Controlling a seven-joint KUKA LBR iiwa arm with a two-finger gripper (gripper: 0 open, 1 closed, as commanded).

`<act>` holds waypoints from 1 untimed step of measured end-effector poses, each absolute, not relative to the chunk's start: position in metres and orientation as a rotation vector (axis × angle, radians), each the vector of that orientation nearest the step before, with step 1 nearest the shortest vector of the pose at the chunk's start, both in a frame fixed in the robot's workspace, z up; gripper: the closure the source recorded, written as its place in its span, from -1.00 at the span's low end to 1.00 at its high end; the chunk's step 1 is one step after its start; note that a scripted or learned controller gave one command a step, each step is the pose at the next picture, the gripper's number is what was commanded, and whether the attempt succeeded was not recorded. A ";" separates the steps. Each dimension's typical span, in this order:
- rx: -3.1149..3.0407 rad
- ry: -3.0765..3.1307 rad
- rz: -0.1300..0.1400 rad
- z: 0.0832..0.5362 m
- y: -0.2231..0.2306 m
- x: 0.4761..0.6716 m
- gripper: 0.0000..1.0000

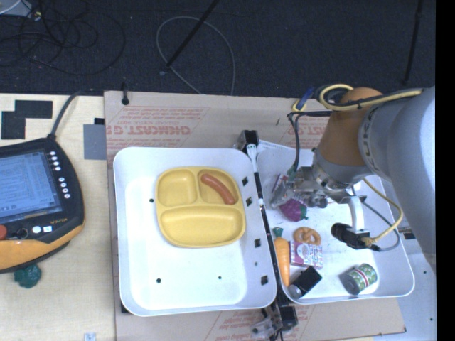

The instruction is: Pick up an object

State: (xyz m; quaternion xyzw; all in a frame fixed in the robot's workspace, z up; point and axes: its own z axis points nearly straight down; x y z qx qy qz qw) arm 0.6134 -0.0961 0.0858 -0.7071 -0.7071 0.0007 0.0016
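My gripper (290,192) hangs low in the right bin (398,279), over its upper left part, right above a purple object with a green tip (293,209). In front of it lie a pretzel (307,234), a pink packet (311,256), an orange carrot (283,259), a black block (306,280) and a green can (360,278). The fingers are dark against the clutter and I cannot make out their spacing.
The left bin (142,275) holds a yellow divided plate (200,226) with a sausage (218,187) in its upper right compartment. A teach pendant (35,194) lies left of the bins. Cables trail from the wrist over the right bin.
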 end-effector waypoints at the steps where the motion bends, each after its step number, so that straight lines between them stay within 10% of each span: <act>1: -2.221 -2.219 0.002 0.086 -0.096 0.600 -1.00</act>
